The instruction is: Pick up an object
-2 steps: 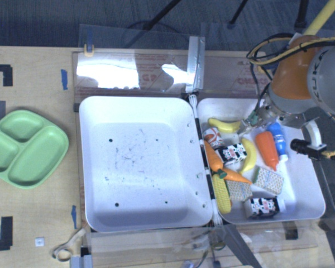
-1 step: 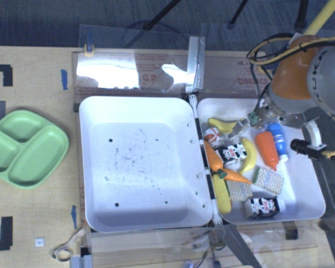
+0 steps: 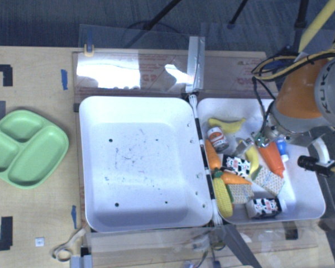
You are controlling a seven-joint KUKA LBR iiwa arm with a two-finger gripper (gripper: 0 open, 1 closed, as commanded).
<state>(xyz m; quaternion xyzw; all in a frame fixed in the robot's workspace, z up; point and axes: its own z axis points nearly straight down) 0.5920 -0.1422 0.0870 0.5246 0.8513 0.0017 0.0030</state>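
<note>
The claw [image 3: 261,140] hangs low in the right bin [image 3: 310,205]; whether it is spread, I cannot tell. Just below it lies an orange carrot [image 3: 272,158], tapered, among a banana [image 3: 228,125], can [image 3: 216,138] and corn [image 3: 222,196]. Further left is the left bin [image 3: 95,166].

Arm [image 3: 312,94] cropped at right edge, hand [image 3: 261,140] (fingers included) hidden
</note>
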